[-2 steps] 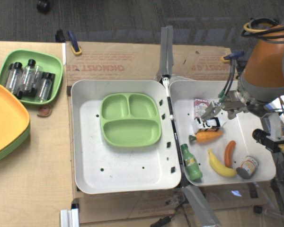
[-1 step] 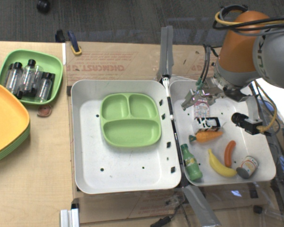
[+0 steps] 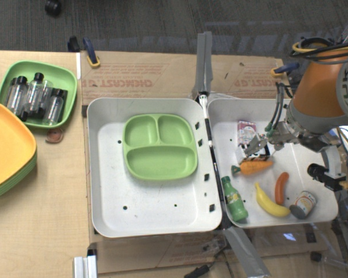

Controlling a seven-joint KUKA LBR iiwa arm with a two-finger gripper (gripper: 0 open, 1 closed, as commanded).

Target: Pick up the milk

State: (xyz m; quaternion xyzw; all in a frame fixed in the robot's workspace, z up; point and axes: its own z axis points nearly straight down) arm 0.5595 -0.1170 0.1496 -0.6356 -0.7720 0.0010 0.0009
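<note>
The milk (image 3: 245,132) is a small white carton with pink print, lying flat near the back left of the right bin (image 3: 319,112). My gripper (image 3: 257,147) hangs low over the bin, just to the front right of the carton, close to its lower edge. It sits between the carton and an orange carrot (image 3: 256,167). The carton still rests on the bin floor.
The right bin also holds a green bottle (image 3: 234,199), a banana (image 3: 270,201), a red sausage (image 3: 281,187) and a tin can (image 3: 303,204) along its front. A green divided plate (image 3: 160,146) lies in the left bin (image 3: 104,172). Orange plates and a green tray of bottles sit at far left.
</note>
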